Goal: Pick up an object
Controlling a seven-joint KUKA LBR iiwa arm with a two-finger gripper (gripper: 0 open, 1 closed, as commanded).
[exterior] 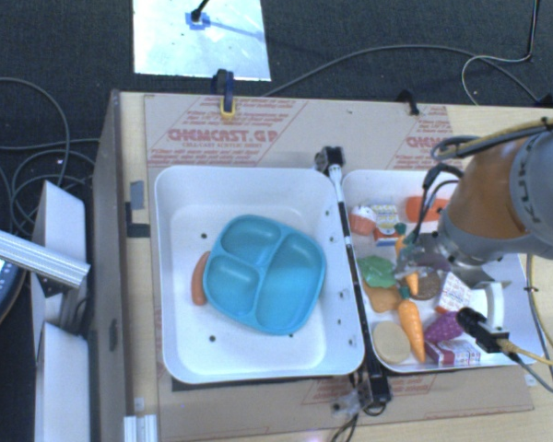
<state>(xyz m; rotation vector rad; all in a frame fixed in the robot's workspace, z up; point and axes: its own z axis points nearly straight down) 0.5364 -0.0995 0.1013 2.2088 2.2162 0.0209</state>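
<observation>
The right bin [358, 180] holds several toy foods: an orange carrot [408, 323], a round beige disc [392, 342], a green leafy piece [378, 270], a tan piece [382, 297], a purple piece [442, 327] and a small white carton [384, 216]. My gripper [415, 271] is low over the middle of this bin, right of the green piece and just above the carrot's top. A small orange piece [412, 285] shows directly beneath it. The arm's grey and orange body hides the bin's right half.
The left bin [180, 339] holds a blue divided plate [263, 273] with an orange sausage [200, 278] beside its left edge. A black ridge [347, 247] separates the bins. Cables trail across the bench's back, and a black connector [475, 326] juts from the wrist.
</observation>
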